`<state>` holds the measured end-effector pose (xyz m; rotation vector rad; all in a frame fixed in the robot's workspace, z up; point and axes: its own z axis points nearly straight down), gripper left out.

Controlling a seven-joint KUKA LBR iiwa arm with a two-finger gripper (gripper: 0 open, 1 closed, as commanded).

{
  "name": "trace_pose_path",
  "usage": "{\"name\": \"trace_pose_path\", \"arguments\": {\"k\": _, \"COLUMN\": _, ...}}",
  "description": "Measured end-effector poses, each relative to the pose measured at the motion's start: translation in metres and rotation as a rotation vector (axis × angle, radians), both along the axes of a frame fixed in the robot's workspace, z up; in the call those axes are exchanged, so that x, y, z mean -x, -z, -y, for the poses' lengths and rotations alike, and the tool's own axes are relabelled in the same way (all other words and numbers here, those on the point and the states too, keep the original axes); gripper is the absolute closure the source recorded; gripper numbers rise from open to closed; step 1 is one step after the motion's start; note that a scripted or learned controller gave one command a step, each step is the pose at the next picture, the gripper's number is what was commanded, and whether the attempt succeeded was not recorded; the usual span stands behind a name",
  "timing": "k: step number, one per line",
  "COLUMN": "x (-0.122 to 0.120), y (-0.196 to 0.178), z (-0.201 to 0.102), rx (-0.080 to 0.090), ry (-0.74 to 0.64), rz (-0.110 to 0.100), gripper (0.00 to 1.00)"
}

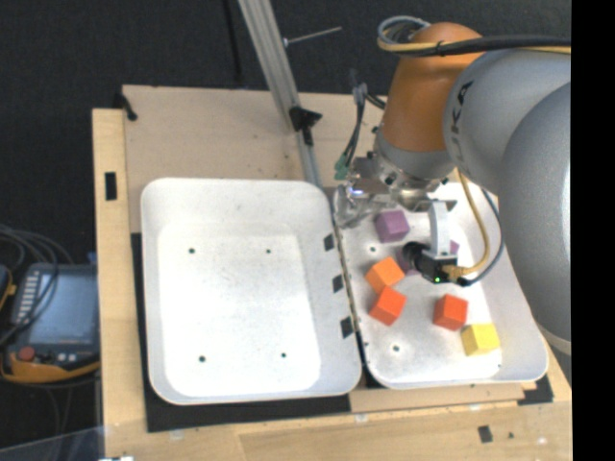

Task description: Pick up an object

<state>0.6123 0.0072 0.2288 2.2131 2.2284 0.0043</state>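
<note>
Bench (288, 430) front edge nearest, pale wood, carrying two white bins side by side.

Right bin (423, 373) holds the blocks. Nearest is the yellow block (479, 338), at the near right of the bin floor. The red block (450, 312) is just behind it and to its left, very close; contact can't be judged. The red-orange block (388, 305) sits left of that, apart from the red one, near the bin's left wall. The orange block (385, 274) is right behind the red-orange one, about touching it. Further back is the purple block (391, 225), lying flat, apart from the orange one. A purple sliver (452, 249) shows to the right, mostly hidden by the robot; what it is can't be told.

Left bin (173, 209) is white with a speckled floor and four dark dots.

Claw (357, 200) is low over the far left corner of the right bin, beside the wall between the bins and just left of and behind the purple block. Spread or pressed together: cannot tell, the wrist hides it. Nothing is seen held.

Arm (519, 133) is big and grey, coming in from the right with its orange band (423, 94) above the wrist.

Off the bench at left, a handheld controller (48, 315) with cables. At the far side, a metal post (274, 65) leans across.
</note>
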Motion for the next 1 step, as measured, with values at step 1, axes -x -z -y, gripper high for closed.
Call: {"name": "trace_pose_path", "arguments": {"k": 1, "x": -0.024, "y": -0.0119, "z": -0.0516, "rx": -0.001, "ry": -0.001, "rz": 0.001, "gripper": 1.0}}
